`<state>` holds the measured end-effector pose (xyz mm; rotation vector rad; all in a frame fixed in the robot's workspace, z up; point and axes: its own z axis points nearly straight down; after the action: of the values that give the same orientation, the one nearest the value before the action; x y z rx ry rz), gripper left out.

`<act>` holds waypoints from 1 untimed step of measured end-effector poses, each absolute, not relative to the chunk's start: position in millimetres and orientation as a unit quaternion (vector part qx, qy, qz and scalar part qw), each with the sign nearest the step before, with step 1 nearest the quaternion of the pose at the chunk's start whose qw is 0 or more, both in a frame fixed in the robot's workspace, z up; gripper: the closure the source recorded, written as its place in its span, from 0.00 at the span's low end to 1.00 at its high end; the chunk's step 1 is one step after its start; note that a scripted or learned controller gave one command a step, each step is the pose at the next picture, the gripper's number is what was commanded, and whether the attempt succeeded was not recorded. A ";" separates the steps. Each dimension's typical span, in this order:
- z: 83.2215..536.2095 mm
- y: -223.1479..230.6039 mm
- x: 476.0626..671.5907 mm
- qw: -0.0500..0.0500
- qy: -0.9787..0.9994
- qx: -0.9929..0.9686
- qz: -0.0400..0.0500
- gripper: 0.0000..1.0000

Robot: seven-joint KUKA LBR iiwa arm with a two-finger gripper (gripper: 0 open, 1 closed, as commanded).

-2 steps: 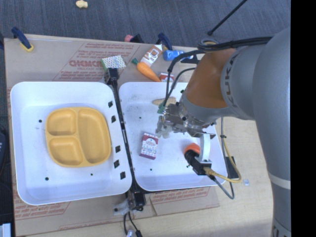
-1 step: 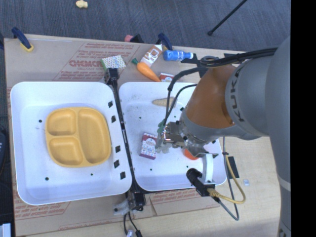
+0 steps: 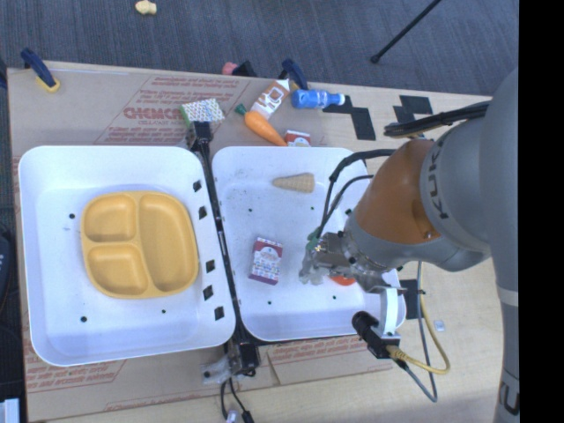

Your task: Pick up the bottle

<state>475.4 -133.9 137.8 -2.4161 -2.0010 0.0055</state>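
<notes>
Arm [image 3: 414, 210] bent low, fingers [image 3: 315, 265] apparently down

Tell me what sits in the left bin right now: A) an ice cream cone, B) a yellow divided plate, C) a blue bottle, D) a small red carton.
B: the yellow divided plate lies in the left bin, while the small red carton and the cone are in the right bin, and the blue bottle lies on the bench behind the bins.
</notes>
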 end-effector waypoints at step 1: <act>205.2 -151.2 476.3 0.001 -0.618 -0.787 0.001 1.00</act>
<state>476.3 -151.2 205.2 -2.4690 -1.9384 0.0022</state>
